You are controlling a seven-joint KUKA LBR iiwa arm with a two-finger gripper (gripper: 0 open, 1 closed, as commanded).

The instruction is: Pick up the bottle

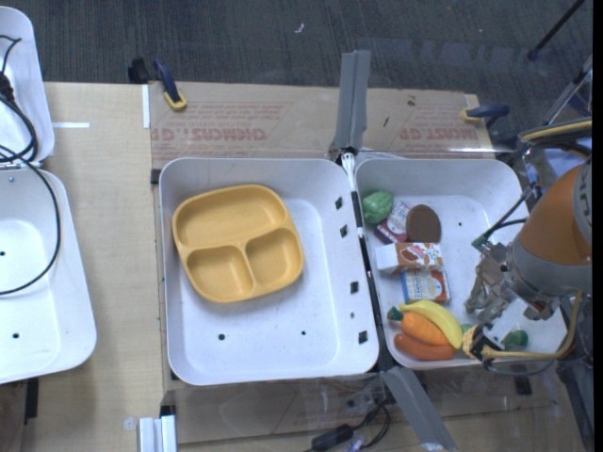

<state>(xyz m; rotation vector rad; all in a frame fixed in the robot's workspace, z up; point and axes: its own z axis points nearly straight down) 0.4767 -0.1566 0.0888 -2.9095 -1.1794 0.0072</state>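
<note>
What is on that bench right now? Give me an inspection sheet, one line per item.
Surface: left bin and right bin, both white, on a cardboard sheet.
Job's things: bottle cannot be singled out for certain; a small green item lies near the right bin's front right corner.
Clutter: yellow divided plate in the left bin; banana, carrot, small cartons and brown disc in the right bin.
Grippers: end effector low over the right bin, right of the banana.
Cables: black cable over the white tubs at left.
Surroundings: blue clamp, dark floor.
</note>
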